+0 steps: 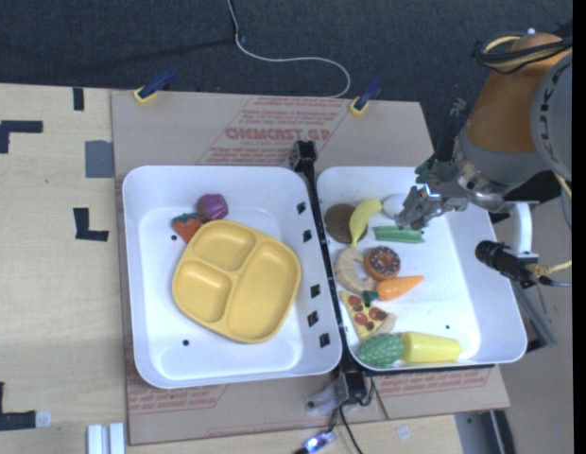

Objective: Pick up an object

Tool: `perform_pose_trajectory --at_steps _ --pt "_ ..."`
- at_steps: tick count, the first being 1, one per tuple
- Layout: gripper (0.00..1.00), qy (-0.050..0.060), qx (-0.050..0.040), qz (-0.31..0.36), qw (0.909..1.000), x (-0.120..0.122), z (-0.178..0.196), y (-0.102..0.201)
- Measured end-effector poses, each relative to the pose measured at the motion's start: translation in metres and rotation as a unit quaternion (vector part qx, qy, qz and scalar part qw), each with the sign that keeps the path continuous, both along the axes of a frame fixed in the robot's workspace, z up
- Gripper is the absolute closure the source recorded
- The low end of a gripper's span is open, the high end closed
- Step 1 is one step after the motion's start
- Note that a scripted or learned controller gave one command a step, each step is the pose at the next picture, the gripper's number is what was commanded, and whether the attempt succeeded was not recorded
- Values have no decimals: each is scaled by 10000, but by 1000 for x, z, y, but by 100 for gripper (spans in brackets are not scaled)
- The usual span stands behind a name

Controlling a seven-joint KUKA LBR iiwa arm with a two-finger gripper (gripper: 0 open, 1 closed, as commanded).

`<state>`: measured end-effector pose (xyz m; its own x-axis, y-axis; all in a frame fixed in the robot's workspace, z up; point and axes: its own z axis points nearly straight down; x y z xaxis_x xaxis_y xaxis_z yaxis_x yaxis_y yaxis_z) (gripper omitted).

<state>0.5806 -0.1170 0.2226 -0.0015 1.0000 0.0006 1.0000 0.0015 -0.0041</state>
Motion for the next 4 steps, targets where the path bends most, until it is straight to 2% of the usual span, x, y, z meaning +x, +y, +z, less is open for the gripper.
perform_pose_trajectory --at_steps 2,3,4 --pt "100 6 7 33 10000 44 10 107" --pt "100 11 -1 27 10000 53 6 154" --pt "100 11 -2 31 10000 78 -7 211"
